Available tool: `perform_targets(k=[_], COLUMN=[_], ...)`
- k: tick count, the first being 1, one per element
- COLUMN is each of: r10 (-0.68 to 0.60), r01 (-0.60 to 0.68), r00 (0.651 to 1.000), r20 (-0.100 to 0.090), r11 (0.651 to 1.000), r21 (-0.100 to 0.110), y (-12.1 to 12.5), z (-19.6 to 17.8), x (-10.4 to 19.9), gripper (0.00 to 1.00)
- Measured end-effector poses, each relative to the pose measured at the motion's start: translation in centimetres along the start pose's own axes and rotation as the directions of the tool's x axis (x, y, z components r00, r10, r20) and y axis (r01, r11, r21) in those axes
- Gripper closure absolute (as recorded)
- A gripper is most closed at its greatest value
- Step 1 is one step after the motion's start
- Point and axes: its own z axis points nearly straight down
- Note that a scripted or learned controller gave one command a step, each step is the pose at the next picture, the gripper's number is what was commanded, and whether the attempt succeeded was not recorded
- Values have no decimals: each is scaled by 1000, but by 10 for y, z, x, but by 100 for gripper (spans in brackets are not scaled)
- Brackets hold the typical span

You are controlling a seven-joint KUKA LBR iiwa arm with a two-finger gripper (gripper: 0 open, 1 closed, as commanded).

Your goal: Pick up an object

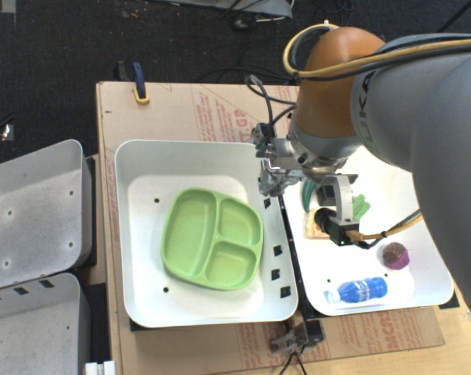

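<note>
The pincer (276, 172) hung over the wall between the bins, and whether it was clenched or released could not be told. It seemed to be in the approach step, holding nothing visible. The likely targets were a blue bottle (358, 290) and a small purple object (395, 255), near in the right bin (411, 287). A green divided plate (212, 241) filled the left bin (141, 201). Next it would need to centre over one thing, clear of the wall.

Bright overhead light washes out my right bin (426, 283) to glaring white; the left bin (141, 209) is evenly lit, the floor (48, 53) dark, focus slightly soft.
</note>
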Motion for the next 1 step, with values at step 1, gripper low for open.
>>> perform_targets(k=[1], r10=[0], r01=[0], r00=[1000], r20=[-1], r11=[1000], r21=[-1], y=[19], z=[4], x=[46], gripper=[100])
